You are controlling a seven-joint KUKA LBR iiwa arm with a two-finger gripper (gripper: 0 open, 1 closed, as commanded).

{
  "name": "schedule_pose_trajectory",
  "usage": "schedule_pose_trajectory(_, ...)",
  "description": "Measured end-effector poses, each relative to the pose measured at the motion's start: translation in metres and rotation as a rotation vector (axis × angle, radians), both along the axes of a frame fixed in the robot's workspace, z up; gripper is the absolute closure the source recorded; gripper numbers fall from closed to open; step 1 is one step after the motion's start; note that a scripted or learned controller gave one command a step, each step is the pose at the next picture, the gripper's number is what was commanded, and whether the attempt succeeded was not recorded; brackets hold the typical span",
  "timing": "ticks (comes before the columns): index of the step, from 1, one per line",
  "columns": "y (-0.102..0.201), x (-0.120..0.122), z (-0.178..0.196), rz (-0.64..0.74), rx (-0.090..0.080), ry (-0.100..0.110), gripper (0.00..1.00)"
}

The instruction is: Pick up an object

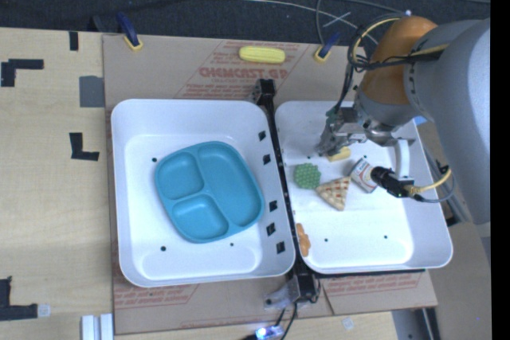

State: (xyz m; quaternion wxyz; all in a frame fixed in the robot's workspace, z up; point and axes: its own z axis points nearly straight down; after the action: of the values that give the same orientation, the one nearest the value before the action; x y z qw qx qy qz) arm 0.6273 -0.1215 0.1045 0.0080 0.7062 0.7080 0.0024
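1. Left bin (127, 171), left of centre, carries a blue divided plate (209, 190)
2. Right bin (414, 251) holds a green piece (307, 174), a waffle wedge (335, 192) and a small yellow piece (339, 154) under the gripper (333, 138)
3. Risk: these sit close together, so a descent may nudge them apart
4. Arm reaches in from the right, wrist angled down; I cannot tell the gripper's state

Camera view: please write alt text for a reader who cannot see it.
The end effector is low in the right bin, near a green piece and a waffle-like wedge. The left bin holds a blue divided plate.
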Motion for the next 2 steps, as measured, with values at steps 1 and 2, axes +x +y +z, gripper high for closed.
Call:
schedule_pose_trajectory(1,0.008,0.001,0.045,-0.001,0.008,0.013,1.00)
schedule_pose_trajectory(2,0.008,0.004,0.108,-0.001,0.007,0.011,1.00)
